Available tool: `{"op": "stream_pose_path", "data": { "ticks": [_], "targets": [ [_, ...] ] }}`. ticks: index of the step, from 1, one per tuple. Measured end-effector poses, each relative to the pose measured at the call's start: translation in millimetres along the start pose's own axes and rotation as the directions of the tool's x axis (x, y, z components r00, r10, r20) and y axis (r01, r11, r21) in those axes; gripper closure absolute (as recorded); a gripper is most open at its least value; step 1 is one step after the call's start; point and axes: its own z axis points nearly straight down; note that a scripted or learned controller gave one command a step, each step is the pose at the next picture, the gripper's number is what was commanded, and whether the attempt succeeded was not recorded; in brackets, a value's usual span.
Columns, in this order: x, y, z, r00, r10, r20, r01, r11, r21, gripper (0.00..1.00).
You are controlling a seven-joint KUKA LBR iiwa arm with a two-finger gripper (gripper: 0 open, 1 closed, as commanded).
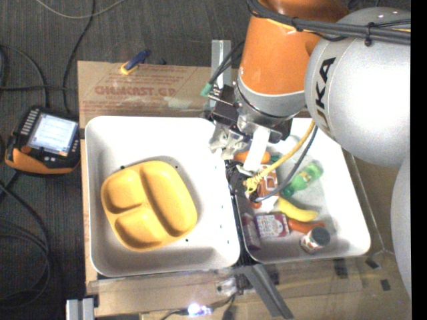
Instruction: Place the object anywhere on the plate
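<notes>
A yellow divided plate (149, 204) lies in the left bin (100, 139), with nothing on it. The arm reaches down over the inner edge of the right bin (357, 229), and its gripper (245, 153) hangs low at that bin's upper left, over an orange item (257, 157) partly hidden by the wrist. The gripper's tips are hidden among cables and objects. A green bottle (303, 179), a yellow banana-shaped toy (297, 211), a dark red packet (267, 227) and a small brown jar (315, 239) lie in the right bin.
A cardboard sheet (147, 89) lies behind the left bin, with a blue and yellow tool (135, 61) on it. A teach pendant (45, 141) sits on the floor at the left. Cables run over the carpet.
</notes>
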Motion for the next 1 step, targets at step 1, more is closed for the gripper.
{"op": "stream_pose_path", "data": {
  "ticks": [1],
  "targets": [
    [-39.7, 64.3, -31.7, 0.998, 0.056, 0.0, -0.056, 0.998, 0.001, 1.0]
  ]
}}
